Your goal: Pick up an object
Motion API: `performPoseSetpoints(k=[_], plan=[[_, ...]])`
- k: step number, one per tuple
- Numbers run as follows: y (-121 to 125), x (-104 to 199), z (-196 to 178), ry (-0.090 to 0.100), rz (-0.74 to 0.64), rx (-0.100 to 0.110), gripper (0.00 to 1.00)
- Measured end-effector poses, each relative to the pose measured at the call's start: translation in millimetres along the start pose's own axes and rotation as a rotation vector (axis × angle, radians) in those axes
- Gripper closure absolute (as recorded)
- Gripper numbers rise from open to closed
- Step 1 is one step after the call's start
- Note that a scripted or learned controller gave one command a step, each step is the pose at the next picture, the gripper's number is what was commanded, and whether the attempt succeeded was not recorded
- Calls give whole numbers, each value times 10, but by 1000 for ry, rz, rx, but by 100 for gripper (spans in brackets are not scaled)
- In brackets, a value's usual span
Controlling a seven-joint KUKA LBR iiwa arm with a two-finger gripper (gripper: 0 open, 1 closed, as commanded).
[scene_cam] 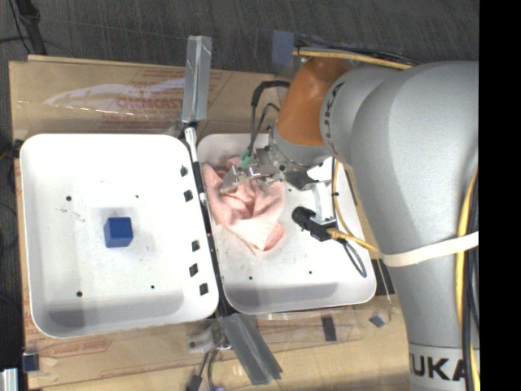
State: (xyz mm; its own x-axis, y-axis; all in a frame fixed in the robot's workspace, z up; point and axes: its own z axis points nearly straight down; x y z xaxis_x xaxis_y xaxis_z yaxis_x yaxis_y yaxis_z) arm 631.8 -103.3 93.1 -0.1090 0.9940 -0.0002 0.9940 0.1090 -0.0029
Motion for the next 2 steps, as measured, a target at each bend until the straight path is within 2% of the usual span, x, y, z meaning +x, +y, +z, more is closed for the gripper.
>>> performPoseSetpoints(k=[1, 2], plan=[[0, 0, -100, 0, -4, 2, 100], [274, 722, -999, -2, -363, -3, 100]])
